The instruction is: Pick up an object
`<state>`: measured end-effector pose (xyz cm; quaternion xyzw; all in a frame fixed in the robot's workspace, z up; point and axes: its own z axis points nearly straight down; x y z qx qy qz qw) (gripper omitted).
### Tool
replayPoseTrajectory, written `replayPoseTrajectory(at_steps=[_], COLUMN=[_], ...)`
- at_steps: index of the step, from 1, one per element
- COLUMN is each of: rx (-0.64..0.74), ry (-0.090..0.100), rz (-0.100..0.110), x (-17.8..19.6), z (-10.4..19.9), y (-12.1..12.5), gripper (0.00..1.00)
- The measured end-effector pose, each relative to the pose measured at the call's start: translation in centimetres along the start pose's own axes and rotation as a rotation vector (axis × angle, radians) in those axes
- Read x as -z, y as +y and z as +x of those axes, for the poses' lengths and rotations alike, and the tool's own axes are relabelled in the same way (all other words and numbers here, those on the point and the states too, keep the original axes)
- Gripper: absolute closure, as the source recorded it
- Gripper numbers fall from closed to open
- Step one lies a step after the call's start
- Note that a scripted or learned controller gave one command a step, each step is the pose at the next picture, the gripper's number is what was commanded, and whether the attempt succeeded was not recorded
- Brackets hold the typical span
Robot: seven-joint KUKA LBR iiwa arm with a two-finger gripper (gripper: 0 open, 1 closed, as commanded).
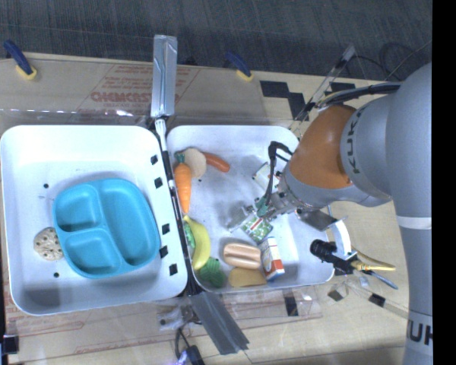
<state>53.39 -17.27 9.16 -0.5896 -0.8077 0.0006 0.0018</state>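
In the left white bin a sky-blue plastic tray with three compartments lies flat, and a round speckled cookie sits just beside its left edge; both are well apart from the arm and unlikely to be disturbed.

The right white bin is crowded. Along its left wall lie an orange toy carrot, a pale rounded piece with an orange stick-like piece beside it, a yellow banana and a green lump. Near the front wall sit a tan hot-dog-shaped bun, a yellowish piece and a small red-and-white carton.

The gripper is low over the middle of this bin, right at a small green-and-white packet, the likeliest pick. Whether it is open, closed or gripping the packet cannot be told; the wrist hides that.

The risks, as a judgement: the packet looks thin and flat, so the gripper may slide over it and lift away with nothing. The carton and the bun are near, so a slightly off approach could nudge them or pinch two things together. The bulky grey arm with its orange band hangs over the bin's right rim and could catch it.
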Motion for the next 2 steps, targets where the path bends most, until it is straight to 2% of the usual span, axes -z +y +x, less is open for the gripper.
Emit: replayPoseTrajectory(at_steps=[1, 2], rx=[0.003, -0.158], ry=[-0.001, -0.003], rz=[-0.002, -0.006], x=[1.1, 10.9], z=[0.0, 2.5], y=[0.1, 3.5], gripper=[1.0, 1.0])
